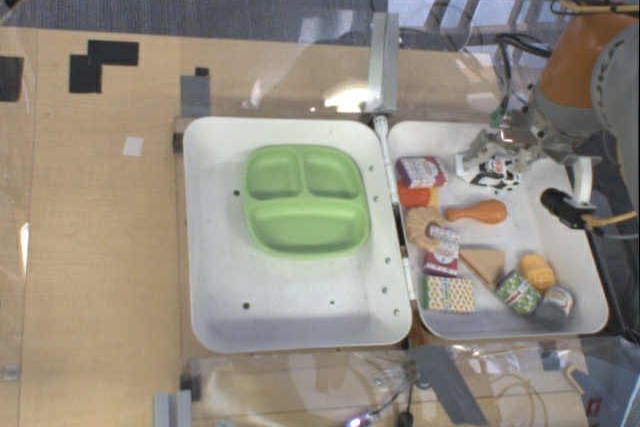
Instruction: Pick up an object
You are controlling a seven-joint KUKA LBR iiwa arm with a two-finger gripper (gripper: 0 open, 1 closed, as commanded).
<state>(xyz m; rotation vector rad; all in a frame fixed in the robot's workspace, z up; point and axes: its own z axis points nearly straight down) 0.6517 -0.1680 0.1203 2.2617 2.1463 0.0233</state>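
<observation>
My gripper [508, 141] hangs over the far edge of the right bin [590, 315], at the end of the grey arm with its orange band [590, 55]. Just below it lies a black-and-white spotted toy [491, 171]; whether the gripper touches it I cannot tell. In the same bin lie a red-and-white box [420, 172], an orange drumstick [478, 211], a tan wedge [485, 263], a patterned box [448, 294], a green can [517, 294], a yellow-orange piece [537, 268] and a grey can [555, 306].
The left bin [215, 305] holds a green divided plate [305, 200]. A metal divider [385, 65] runs back from between the bins. Cables and a black arm part [566, 207] crowd the right bin's right side.
</observation>
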